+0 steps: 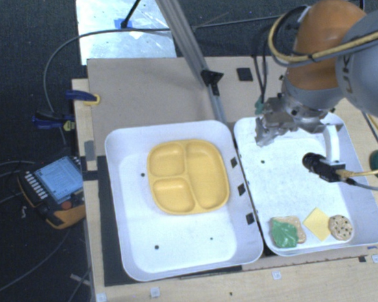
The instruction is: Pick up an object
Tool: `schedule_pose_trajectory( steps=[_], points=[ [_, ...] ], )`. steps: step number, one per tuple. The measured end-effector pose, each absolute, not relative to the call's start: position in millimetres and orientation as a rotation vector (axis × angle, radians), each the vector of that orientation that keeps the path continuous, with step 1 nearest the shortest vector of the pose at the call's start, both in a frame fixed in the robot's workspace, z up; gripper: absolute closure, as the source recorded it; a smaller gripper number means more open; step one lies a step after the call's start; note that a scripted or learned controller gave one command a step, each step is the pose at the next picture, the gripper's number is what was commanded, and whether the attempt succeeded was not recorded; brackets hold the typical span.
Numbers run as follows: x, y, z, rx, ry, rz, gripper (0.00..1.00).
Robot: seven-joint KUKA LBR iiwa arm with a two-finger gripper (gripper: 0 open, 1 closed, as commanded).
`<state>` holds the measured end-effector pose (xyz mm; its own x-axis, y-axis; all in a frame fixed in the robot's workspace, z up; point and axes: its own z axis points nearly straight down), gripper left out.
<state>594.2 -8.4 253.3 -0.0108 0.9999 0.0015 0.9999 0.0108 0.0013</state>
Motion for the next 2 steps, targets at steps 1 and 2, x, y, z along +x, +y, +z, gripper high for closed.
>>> schedule_pose_trajectory(
  steps=[1, 2],
  points=[
    [601.9, 37.5, 252.0, -2.210, -2.233, -0.005, 1.00],
    [605.1, 91.2, 251.7, -2.210, -2.233, -0.005, 1.00]
  ],
)
